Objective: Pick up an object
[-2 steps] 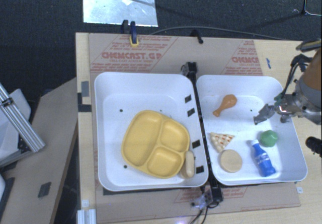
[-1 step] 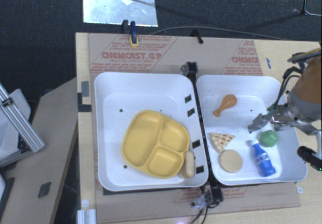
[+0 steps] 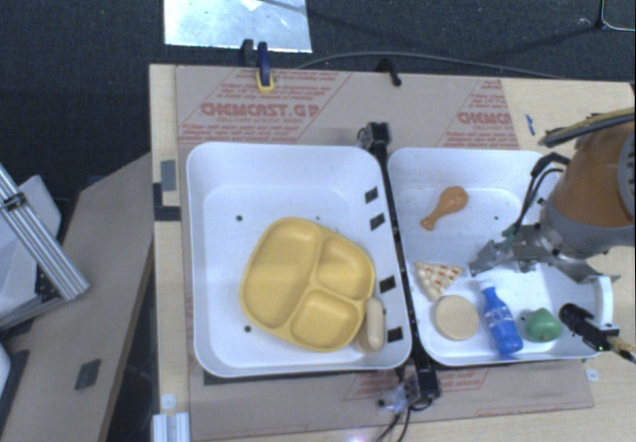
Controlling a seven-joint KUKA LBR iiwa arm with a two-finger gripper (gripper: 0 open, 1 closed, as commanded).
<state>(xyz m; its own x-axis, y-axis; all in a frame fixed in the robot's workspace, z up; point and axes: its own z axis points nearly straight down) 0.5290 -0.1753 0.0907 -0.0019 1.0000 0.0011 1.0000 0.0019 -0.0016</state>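
The right bin (image 3: 477, 172) holds a brown drumstick (image 3: 444, 207) near its back, a tan triangular slice (image 3: 437, 278), a round beige disc (image 3: 456, 317), a blue bottle (image 3: 499, 319) and a green lump (image 3: 543, 325) along its front. My gripper (image 3: 502, 253) hangs low over the right bin's middle, just above and behind the blue bottle, right of the triangular slice. The grey arm with its orange band (image 3: 596, 177) covers the bin's right side. Nothing shows in the gripper's hold.
The left bin (image 3: 229, 182) carries a yellow divided plate (image 3: 306, 283) with a pale beige roll (image 3: 373, 323) at its front right corner. A black divider (image 3: 390, 231) runs between the bins. A metal frame (image 3: 40, 241) stands at far left.
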